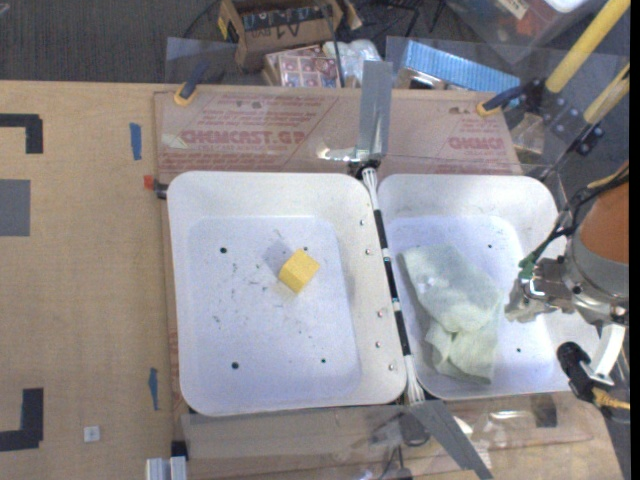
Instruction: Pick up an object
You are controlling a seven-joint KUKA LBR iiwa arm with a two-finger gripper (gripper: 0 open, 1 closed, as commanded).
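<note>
The bench is big, flat and light brown like cardboard, with a few black marks and bits of blue tape on it. Two shallow white bins sit on it side by side, touching in the middle. The left bin has little dark specks on its floor and one small yellow block lying near its middle, turned a bit like a diamond. The right bin holds a pale, crumpled cloth that looks soft and a little see-through, spread from the middle of the bin down toward the front edge. The arm comes in from the right, grey with an orange band, and it hangs over the right edge of the right bin. The claw is at the end of it, low over the right bin, just beside the right edge of the cloth. It is too small and blurry to tell if the claw is spread or pressed together, and nothing can be seen held in it. The yellow block is well apart from the claw, across in the other bin. Behind the bins lies a clear sheet with red letters on it, held by yellow clamps. Further back, past the bench, the floor is dark grey, and there is a messy pile of boxes and wires. A yellow pole leans at the top right.
</note>
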